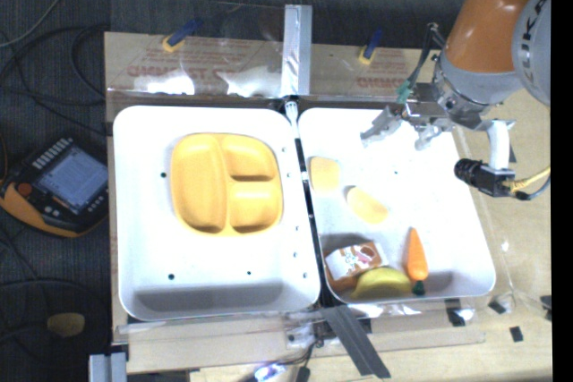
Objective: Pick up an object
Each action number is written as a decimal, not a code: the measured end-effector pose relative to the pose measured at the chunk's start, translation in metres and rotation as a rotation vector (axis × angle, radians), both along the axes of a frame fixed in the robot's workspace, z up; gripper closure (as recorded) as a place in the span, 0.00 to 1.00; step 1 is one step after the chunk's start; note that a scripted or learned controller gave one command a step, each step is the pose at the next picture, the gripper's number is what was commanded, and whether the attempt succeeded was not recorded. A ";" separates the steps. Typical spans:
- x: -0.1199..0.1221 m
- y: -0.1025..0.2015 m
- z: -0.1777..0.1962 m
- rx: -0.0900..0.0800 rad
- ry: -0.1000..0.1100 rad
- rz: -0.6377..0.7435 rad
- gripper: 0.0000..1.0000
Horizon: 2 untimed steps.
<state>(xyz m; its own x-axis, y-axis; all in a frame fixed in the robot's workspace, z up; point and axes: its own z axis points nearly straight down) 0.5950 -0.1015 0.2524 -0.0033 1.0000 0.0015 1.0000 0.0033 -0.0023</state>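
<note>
A: We start with the biggest thing, the bench (pixel 134 49), its brown top carrying two shallow white bins side by side. The left bin (pixel 143 282) holds a yellow divided tray (pixel 226 183), which sits a little toward the far edge, its three compartments facing up.

B: And we see the right bin (pixel 457 228) touching the left one along the middle seam. The arm (pixel 501 13) comes in over its far right corner, orange band above grey wrist.

A: We find the gripper (pixel 405 128) hanging over the far edge of the right bin, just inside the rim. Its two fingers (pixel 380 128) are spread apart with white bin floor showing between them, so we count nothing in its hold.

B: The things to pick lie well apart from it. We see two pale yellow pieces (pixel 365 204) near the left wall of the right bin, one behind the other.

A: Along the near edge we have a yellow banana (pixel 383 282), a small printed packet (pixel 352 259) touching it toward the near left corner, and an orange carrot (pixel 414 257) standing just beside the banana.

B: On the floor left of the bench we note a handheld controller (pixel 58 188).
</note>
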 end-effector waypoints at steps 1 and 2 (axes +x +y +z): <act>-0.047 -0.033 -0.076 -0.001 0.001 -0.079 0.00; -0.084 -0.050 -0.157 0.000 0.000 -0.138 0.00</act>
